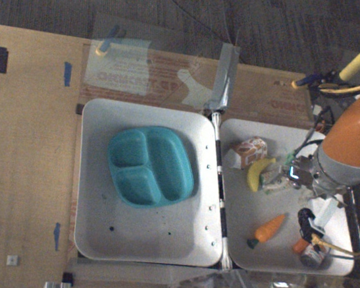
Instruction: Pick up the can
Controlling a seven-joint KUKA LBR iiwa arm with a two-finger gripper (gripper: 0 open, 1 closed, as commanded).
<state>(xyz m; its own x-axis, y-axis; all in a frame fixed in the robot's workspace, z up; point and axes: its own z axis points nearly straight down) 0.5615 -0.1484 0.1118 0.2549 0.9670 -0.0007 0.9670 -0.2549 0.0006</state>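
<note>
At the lower right of the frame, in the right bin's bottom corner, you'll find the can beside the carrot; I judge it light, rigid and slick, best gripped across its round sides. The arm bends in from the right edge, its tool hanging low near the banana, and you cannot tell how its jaws stand.

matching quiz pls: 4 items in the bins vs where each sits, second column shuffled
Items:
1. teal divided plate
2. banana
3. toy carrot
4. can

Places:
A. right bin, near corner by the arm
B. left bin, far half
C. right bin, middle of the near half
D. right bin, far half, beside a brown-and-white carton

Pairs: 1-B, 2-D, 3-C, 4-A
</note>
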